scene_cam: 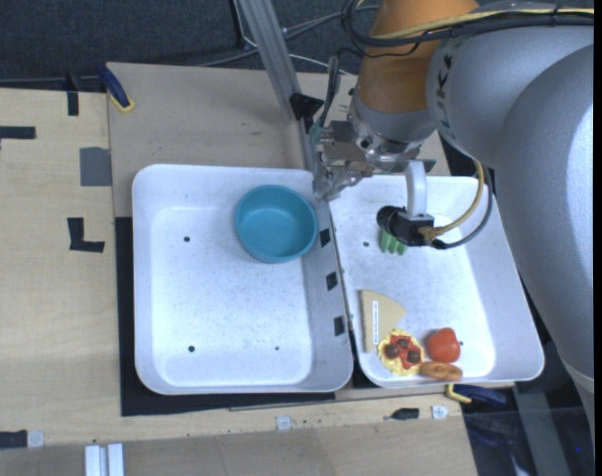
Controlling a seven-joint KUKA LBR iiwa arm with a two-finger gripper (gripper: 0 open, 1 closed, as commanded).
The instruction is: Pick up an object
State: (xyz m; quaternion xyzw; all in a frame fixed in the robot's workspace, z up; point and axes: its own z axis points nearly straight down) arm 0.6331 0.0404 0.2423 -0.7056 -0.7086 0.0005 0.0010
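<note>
A blue bowl [275, 224] sits upright in the left bin [221, 335], near its far right corner. My gripper [327, 184] hangs over the ridge where the two bins meet, at the far edge, just right of the bowl's rim. I see nothing held in it. The right bin [469, 286] holds a small green object [393, 243] partly under a black cable fitting. A toy pizza slice [387, 331], a red tomato [442, 344] and a small orange piece [440, 370] lie at its near edge.
The arm's orange band and grey body cover the far right of the bench and part of the right bin. A grey metal strut [271, 48] slants down from the top toward the bins' far edge. Black tape marks lie on the bench at left.
</note>
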